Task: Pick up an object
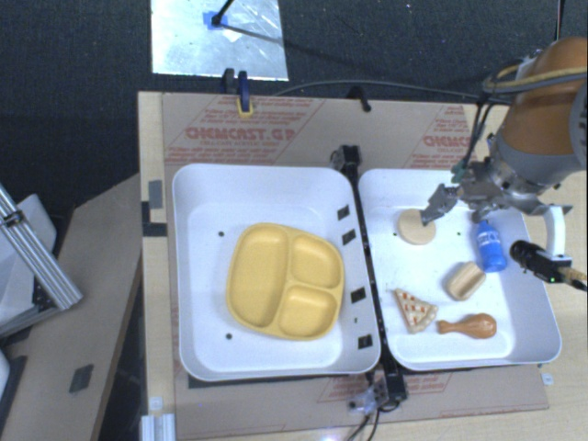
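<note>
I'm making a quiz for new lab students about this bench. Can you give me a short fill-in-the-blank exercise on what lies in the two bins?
1. The yellow divided tray lies in the ____ bin as the camera sees it.
2. The tray has ____ compartments.
3. The gripper is at the round tan disc, in the ____ bin.
4. The pizza slice lies directly beside the ____, near the right bin's front edge.

Missing words: left; three; right; drumstick
</note>
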